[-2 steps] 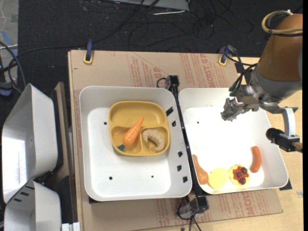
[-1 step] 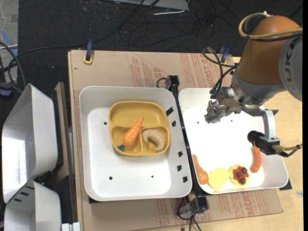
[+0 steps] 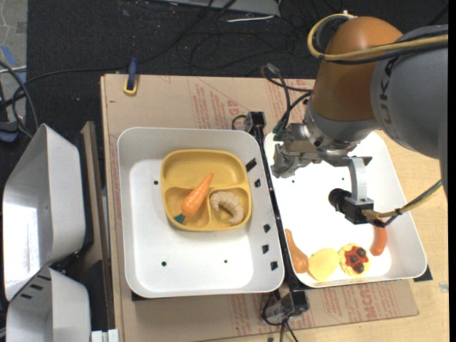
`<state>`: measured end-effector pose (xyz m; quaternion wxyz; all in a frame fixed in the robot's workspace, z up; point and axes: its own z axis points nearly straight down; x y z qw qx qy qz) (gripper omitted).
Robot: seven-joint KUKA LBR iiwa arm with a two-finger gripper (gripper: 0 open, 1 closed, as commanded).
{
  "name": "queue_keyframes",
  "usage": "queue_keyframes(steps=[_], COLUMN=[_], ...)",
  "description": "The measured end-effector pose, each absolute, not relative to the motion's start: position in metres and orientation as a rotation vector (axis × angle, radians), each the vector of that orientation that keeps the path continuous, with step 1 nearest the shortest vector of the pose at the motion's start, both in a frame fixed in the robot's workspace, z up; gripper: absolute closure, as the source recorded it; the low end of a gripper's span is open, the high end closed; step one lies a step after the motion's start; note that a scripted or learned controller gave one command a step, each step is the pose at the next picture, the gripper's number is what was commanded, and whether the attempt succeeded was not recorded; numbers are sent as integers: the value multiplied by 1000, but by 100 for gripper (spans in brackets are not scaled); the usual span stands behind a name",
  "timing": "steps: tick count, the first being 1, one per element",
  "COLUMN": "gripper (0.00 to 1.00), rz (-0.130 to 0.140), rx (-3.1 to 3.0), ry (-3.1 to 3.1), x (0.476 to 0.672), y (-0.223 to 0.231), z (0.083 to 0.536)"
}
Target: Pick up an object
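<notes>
My gripper (image 3: 283,164) hangs over the near-left part of the right bin (image 3: 402,191), close to the wall shared by the two bins, with bare white floor under it. Along this bin's front edge lie an orange drumstick-shaped toy (image 3: 296,251), a pale yellow round piece (image 3: 323,263), a yellow tart with red and dark toppings (image 3: 354,258) and a small red sausage (image 3: 378,240). In the left bin (image 3: 142,262) a yellow divided plate (image 3: 178,166) holds an orange carrot (image 3: 197,194) and a cream curled shrimp (image 3: 228,205).
The big grey arm with its orange band (image 3: 353,63) covers the right bin's back half. A black block on a white bracket (image 3: 349,204) hangs under the wrist, trailing a yellow cable. Grey tubs (image 3: 39,191) stand off the bench's left side.
</notes>
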<state>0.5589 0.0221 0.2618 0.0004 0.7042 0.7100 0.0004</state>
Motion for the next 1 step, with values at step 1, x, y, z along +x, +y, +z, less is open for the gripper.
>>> queue_keyframes(steps=[1], gripper=[100], rz=[3], rx=[2211], ry=[2231], x=[571], y=[81], z=[259])
